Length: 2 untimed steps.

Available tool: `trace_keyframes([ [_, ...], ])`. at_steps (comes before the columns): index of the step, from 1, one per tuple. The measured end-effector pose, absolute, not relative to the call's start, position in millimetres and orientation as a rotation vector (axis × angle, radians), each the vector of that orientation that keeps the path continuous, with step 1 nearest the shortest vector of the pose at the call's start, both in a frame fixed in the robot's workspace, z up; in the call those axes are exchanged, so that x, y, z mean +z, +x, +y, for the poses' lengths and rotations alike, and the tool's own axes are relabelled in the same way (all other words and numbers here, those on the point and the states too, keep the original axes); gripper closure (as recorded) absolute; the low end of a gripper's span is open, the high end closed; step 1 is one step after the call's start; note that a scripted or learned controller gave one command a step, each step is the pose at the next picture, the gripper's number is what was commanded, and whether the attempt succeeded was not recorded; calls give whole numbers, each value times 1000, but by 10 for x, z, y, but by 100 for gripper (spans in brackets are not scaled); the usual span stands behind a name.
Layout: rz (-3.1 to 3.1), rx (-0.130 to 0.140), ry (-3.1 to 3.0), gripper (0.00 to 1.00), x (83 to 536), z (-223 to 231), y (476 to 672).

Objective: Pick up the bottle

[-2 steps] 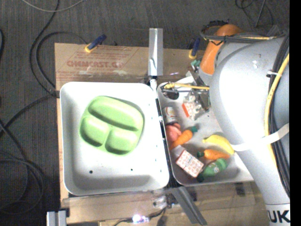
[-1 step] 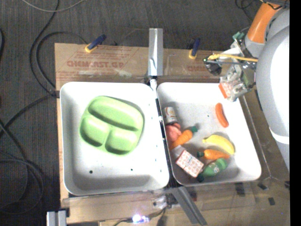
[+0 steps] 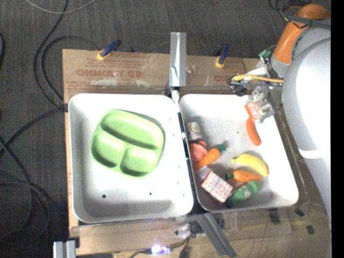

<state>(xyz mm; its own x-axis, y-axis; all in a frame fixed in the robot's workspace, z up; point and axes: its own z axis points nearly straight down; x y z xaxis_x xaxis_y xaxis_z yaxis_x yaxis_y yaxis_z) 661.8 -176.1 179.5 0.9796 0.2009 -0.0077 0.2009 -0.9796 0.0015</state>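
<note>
Bottle (image 3: pixel 243 193), green, lay on its side near the front edge of the right bin (image 3: pixel 236 109), just below an orange carrot (image 3: pixel 245 175) and beside a small red-and-white carton (image 3: pixel 216 186). A banana (image 3: pixel 250 163) sat a little above them. I saw the gripper (image 3: pixel 259 105) over the bin's far right corner, well apart from the bottle; from my screen I could not tell how far it stood open, or whether the reddish piece at it was gripped. A green divided tray (image 3: pixel 128 143) lay in the left bin (image 3: pixel 86 198).
</note>
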Motion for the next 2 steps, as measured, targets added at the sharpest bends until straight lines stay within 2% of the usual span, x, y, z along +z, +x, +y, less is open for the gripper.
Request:
trace_keyframes([
  [1, 319, -10, 3123, 0, 1800, -1753, 6623],
  [2, 317, 5, 3119, 0, 1028, -1493, 6555],
])
